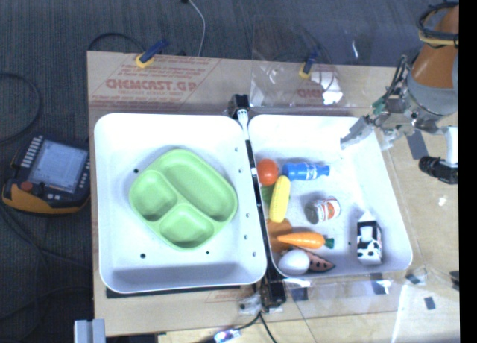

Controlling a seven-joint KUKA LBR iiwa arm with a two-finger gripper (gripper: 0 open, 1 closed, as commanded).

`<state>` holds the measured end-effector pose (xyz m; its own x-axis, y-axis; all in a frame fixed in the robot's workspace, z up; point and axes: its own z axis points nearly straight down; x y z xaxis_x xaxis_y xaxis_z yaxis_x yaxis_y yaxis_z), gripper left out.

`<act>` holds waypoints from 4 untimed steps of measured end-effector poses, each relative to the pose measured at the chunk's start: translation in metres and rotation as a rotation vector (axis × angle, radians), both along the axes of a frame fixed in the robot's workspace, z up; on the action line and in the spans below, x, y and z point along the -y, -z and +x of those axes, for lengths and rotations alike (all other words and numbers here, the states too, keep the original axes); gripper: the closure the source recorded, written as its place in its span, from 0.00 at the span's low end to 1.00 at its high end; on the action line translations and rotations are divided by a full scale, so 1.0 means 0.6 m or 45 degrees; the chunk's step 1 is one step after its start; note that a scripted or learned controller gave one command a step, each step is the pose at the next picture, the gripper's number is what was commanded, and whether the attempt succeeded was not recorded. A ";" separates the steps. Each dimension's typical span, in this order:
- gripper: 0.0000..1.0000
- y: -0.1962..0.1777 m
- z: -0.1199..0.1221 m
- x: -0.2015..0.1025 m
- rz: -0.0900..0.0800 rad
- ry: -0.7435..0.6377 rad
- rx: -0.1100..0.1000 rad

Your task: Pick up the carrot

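Egg [295, 261]: white, seen at the bottom edge of the right bin [395, 207], touching a watermelon slice [322, 265] at its 3 o'clock.
Carrot [299, 240]: a smooth orange taper laid nearly flat, thick end toward 9 o'clock and narrow tip toward 3 o'clock, where a small green stub is seen; it is found in the lower part of the right bin, just above the egg.
Neighbours of carrot: a yellow corn cob [279, 197] stands at its 12 o'clock, a tin can [323, 209] at 1 o'clock, and a black-and-white milk carton [367, 242] at 3 o'clock.
Upper items: a tomato [267, 172] and a blue bottle [305, 171] are placed side by side.
Left bin [112, 185]: a green divided plate [183, 197] is held in it.
Gripper [356, 134]: it is poised over the right bin's 1 o'clock corner, well apart from the carrot; whether the fingers are parted or closed cannot be told.
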<state>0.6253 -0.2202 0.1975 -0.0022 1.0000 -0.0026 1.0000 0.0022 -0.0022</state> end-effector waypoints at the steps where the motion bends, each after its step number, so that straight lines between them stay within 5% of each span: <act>1: 0.00 0.103 -0.108 -0.171 0.007 -0.268 -0.008; 2: 0.00 0.175 -0.225 -0.195 -0.005 -0.037 0.030; 3: 0.00 0.020 -0.234 -0.275 0.003 -0.266 0.005; 4: 0.00 0.025 -0.237 -0.319 0.004 -0.480 -0.005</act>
